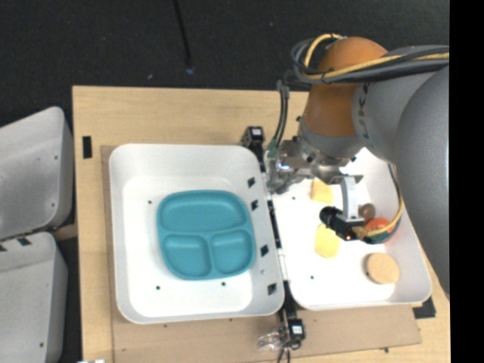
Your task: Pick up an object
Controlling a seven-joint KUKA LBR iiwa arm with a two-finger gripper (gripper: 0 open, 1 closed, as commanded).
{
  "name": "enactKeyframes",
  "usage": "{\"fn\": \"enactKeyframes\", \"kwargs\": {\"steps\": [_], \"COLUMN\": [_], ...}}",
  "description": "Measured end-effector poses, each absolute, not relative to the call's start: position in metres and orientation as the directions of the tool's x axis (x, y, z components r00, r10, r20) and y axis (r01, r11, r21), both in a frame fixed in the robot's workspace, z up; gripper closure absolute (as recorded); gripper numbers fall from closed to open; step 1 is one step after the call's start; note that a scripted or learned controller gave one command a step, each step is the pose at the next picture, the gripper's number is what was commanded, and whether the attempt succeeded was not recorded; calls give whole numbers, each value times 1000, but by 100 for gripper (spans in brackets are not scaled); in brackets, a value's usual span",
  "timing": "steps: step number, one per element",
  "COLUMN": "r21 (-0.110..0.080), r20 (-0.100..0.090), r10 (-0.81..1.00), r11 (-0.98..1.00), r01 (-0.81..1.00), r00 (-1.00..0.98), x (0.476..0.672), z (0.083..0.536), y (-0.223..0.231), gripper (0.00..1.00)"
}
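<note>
Over the 11 o'clock corner of the right bin [340, 290], the tool [291, 169] hangs low beneath the arm [336, 89], close to the wall shared with the left bin [136, 195]. Whether the tool is spread or pressed together cannot be told from this slant, and nothing is seen pinched in it. The step in hand looks like the approach, with no object gripped yet.

The candidates all lie in the right bin. A small yellow piece [321, 193] sits just at the tool's 4 o'clock, and a rounder yellow lump [327, 243] lies further toward 5 o'clock. A tan disc [382, 268] rests well apart, near the bin's 5 o'clock corner. A teal divided plate [206, 233] sits alone in the left bin on the worktop [174, 100].

The next move probably calls for a short shift toward 4 o'clock, centring on the yellow piece before descending and closing.
</note>
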State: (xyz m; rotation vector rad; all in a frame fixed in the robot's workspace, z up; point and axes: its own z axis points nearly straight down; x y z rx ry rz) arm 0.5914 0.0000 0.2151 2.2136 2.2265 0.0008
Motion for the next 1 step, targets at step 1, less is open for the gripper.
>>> {"fn": "enactKeyframes", "kwargs": {"steps": [1], "r21": [3], "r20": [1], "r10": [1000], "r11": [7], "r01": [1000], "r00": [-7], "x": [619], "z": [216], "y": [50], "gripper": [100]}}
